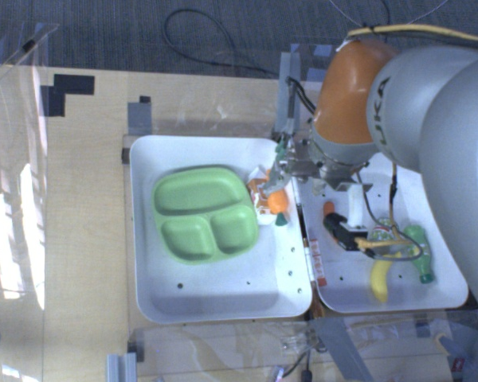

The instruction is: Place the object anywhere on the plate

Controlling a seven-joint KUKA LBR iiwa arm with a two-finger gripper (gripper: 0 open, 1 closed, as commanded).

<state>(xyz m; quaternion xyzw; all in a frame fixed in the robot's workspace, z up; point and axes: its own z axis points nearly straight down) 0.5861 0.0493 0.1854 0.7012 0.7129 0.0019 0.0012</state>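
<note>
Over left bin (223, 293), gripper (280, 183) points down beside plate (203, 213).

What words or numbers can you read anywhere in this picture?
"KU": dark letters on the grey robot arm, side-on, the rest of the word cut off.
Red-and-white strip between the two shallow white bins: markings too small to read.
Green three-compartment plastic plate: no writing to be seen.
</note>
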